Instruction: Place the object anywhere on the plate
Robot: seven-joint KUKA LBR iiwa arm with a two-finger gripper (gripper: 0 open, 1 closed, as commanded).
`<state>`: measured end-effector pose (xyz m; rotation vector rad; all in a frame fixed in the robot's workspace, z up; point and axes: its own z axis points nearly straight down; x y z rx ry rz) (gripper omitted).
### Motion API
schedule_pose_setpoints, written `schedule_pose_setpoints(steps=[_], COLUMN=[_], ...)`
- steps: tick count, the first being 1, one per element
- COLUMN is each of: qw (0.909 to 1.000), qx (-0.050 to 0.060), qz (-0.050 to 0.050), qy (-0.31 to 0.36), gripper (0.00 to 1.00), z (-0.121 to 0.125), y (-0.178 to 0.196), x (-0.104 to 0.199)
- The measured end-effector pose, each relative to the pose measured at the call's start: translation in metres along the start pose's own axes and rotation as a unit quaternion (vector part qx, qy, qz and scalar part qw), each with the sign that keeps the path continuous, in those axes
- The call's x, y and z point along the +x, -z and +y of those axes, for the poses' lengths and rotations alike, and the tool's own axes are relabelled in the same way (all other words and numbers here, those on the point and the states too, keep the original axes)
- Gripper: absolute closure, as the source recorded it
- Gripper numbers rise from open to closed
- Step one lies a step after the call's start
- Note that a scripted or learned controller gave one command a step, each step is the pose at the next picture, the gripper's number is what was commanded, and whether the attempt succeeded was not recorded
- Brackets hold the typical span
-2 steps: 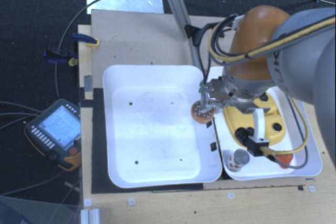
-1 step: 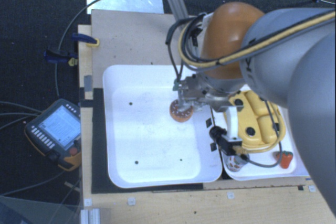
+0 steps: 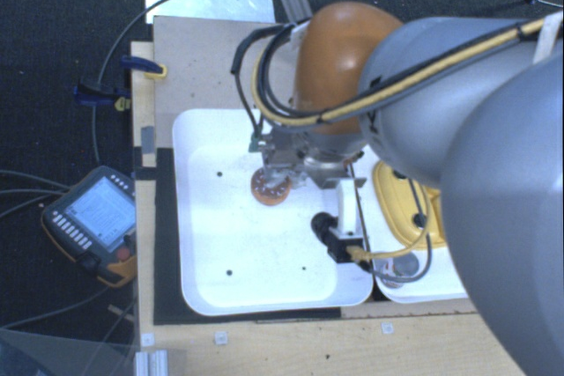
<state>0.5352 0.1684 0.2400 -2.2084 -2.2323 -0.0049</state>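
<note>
Camera view, fixed overhead at a slant: grey arm (image 3: pixel 458 101) with its orange band (image 3: pixel 339 57) reaches in from the right edge and covers most of the upper right of the bench (image 3: pixel 203 66). The gripper (image 3: pixel 280 161) hangs over the left bin (image 3: pixel 203 216), near the middle of that bin and toward its far edge. Whether it is open or closed cannot be told; the wrist housing hides it.

Directly below the gripper lies a small round brownish object (image 3: pixel 270 188), resting on or just above the bin floor. Contact between the two cannot be confirmed at this resolution.

The yellow plate (image 3: pixel 397 211) sits in the right bin (image 3: pixel 432 286), against that bin's left edge, largely covered by the arm. The object is well apart from the plate, with the wall between the bins in between.

A black fitting (image 3: pixel 330 235) with cables (image 3: pixel 264 92) hangs from the wrist over the left bin's right edge. A few small dark specks show on the left bin floor.

Off the bench's left edge, a teach pendant (image 3: pixel 92 220) with a lit screen lies on the dark floor. Blue and yellow clamps (image 3: pixel 132 79) grip the bench's far left corner.
</note>
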Motion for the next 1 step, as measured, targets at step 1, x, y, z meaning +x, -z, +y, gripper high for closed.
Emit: schedule_pose_setpoints(steps=[1], qw=[1.0], qx=[0.0], qz=[-0.001], qy=[-0.003], gripper=[0.0], z=[0.0003], y=[0.0], x=[-0.0037])
